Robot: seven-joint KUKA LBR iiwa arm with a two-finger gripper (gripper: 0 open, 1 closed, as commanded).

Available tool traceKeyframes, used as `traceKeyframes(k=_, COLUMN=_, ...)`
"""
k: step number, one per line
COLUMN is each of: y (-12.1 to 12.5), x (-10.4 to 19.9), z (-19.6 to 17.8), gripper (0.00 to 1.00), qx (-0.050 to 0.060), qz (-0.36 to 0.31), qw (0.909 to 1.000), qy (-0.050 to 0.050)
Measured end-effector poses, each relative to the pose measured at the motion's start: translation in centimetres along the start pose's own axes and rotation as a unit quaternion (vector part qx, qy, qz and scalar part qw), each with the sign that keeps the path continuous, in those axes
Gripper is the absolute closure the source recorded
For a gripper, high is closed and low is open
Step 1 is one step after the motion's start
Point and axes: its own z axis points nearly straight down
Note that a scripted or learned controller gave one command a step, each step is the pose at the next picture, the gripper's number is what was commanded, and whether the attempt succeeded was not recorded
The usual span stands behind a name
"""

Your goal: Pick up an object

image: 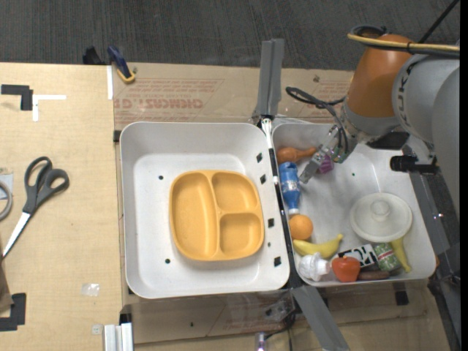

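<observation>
My gripper (322, 161) hangs low over the far left corner of the right bin (344, 196), under the arm's orange band. A small purple thing (325, 165) lies right at its tip; whether it is gripped is unclear. Close by are an orange carrot-like piece (295, 153) and a blue bottle (289, 185) against the bin's left wall. Nearer the front lie an orange (300, 227), a banana (319, 246), a red tomato (346, 268) and a white round lid (379, 216).
The left bin (142, 196) holds a yellow divided plate (217, 214). A black-and-white can (365, 254) and a green item (401, 257) crowd the right bin's front corner. Scissors (36, 189) lie on the bench at far left.
</observation>
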Motion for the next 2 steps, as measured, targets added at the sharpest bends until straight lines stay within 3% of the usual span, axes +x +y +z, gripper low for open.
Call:
traceKeyframes(k=1, y=-0.22, x=0.95, z=-0.18, gripper=0.0, qx=0.001, qz=0.05, qw=0.9988, qy=-0.003)
traceKeyframes(k=2, y=-0.02, x=0.99, z=-1.16, gripper=1.0, qx=0.0, qz=0.048, qw=0.9988, qy=-0.003)
